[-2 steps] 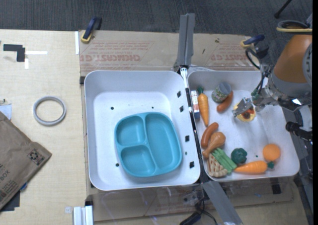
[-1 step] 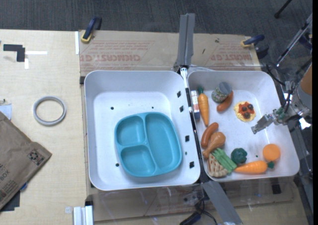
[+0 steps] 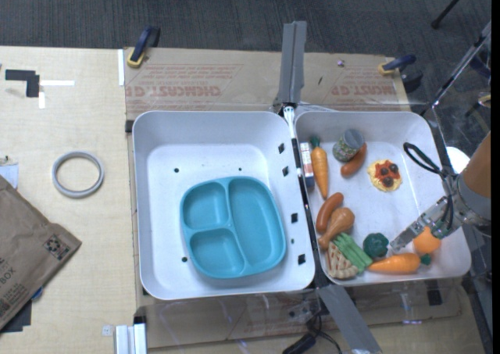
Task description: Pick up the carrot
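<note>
Carrot: lies in right bin, front edge, long axis approx. left-right. We see gripper just above it, toward tip end; jaw state: can't tell.

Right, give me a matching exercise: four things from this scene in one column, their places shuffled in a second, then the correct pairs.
Things:
1. blue divided plate
2. tape ring
3. upright carrot
4. pizza slice toy

Places:
A. right bin, beside the divider
B. on the bench left of both bins
C. left bin
D. right bin, toward its far right

Pairs: 1-C, 2-B, 3-A, 4-D
</note>
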